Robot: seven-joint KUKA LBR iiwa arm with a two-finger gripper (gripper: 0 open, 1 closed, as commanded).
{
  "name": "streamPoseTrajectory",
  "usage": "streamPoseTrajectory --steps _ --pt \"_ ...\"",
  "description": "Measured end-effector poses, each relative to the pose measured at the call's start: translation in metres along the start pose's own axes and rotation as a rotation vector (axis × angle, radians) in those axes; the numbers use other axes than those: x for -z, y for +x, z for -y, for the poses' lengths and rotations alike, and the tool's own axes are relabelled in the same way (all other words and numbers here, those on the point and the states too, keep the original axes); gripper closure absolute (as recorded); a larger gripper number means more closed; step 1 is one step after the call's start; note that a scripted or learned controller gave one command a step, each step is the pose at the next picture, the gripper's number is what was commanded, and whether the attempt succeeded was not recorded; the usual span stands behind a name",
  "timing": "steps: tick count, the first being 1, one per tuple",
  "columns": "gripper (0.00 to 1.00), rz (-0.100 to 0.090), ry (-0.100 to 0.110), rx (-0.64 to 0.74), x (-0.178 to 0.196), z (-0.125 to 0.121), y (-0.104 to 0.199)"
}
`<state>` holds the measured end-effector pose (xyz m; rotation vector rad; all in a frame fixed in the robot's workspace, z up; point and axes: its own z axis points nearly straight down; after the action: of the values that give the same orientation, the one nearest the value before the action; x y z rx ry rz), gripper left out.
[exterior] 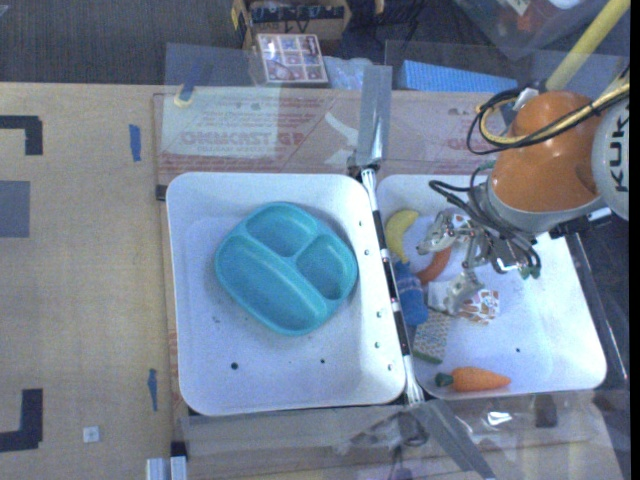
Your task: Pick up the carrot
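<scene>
The carrot (480, 378) is orange with a small green top pointing left. It lies flat near the front edge of the right bin (560, 348). My gripper (452, 263) hangs over the middle-left of that bin, well behind the carrot and apart from it. Its metal fingers (440, 236) stand open and spread, with nothing lifted between them. A red-orange piece (433, 266) lies on the bin floor right under the gripper. The arm's orange band (545, 163) covers the bin's back right part.
Around the gripper lie a yellow banana-like piece (402, 230), a blue item (410, 303), a checkered pad (432, 338) and a small red-and-white packet (482, 306). The left bin (200, 368) holds a teal divided plate (287, 266). A metal divider (385, 288) separates the bins.
</scene>
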<state>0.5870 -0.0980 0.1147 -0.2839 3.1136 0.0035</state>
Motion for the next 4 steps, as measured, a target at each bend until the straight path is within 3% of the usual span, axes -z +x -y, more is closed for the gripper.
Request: streamPoseTrajectory --steps 1,2,3,4 --pt "0.00 -0.014 -0.003 0.329 0.072 -0.037 0.080" --pt "0.00 0.001 0.012 0.438 -0.024 -0.006 0.079" --pt "1.00 0.002 0.008 0.437 -0.015 -0.009 0.079" --pt "1.00 -0.011 -0.001 0.631 -0.001 -0.008 0.033"
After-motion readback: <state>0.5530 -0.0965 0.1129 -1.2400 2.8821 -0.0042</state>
